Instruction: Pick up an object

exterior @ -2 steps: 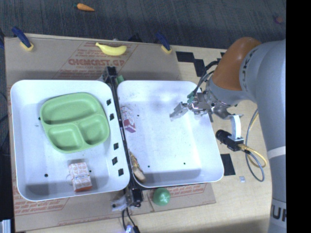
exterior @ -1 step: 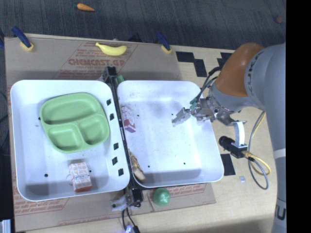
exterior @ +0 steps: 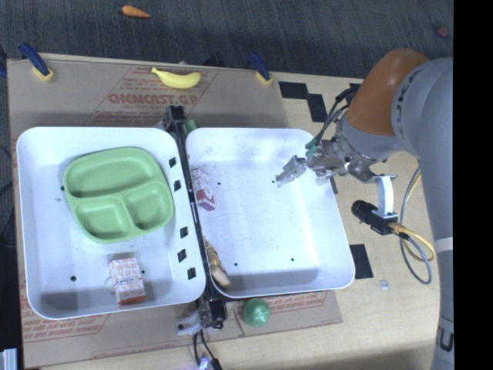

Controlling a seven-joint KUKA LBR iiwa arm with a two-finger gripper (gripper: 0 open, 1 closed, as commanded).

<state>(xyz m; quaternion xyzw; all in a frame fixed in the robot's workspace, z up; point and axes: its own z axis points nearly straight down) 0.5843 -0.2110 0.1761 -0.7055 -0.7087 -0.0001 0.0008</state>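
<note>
While the task names no specific object, candidates sit in both bins. Left bin (exterior: 31,206): green tray (exterior: 117,193) with three compartments, lying flat in the far half; a small box (exterior: 126,280) with red and white print near the front edge, apart from the tray. Right bin (exterior: 323,272): a red-and-white wrapper (exterior: 203,191) against the left wall, and a tan object (exterior: 217,272) at the near-left corner, too small to identify. Rest of the right bin floor is bare white with a few dark specks.

Hand (exterior: 286,173) is over the far-right part of the right bin, pointing left, fingers (exterior: 293,165) close together with nothing between them. It's well apart from every object. Arm (exterior: 400,106) comes in from the right, orange band above the wrist, cables looping down beside it.

Outside the bins: banana (exterior: 177,76) on the cardboard (exterior: 231,91) beyond the left bin, green ball (exterior: 256,312) just past the near edge of the right bin, blue clamps (exterior: 35,60) at the far corners of the cardboard. Small orange item (exterior: 135,11) lies on the dark floor far left. Tabletop (exterior: 385,314) shows at near right, with black markers on it.
</note>
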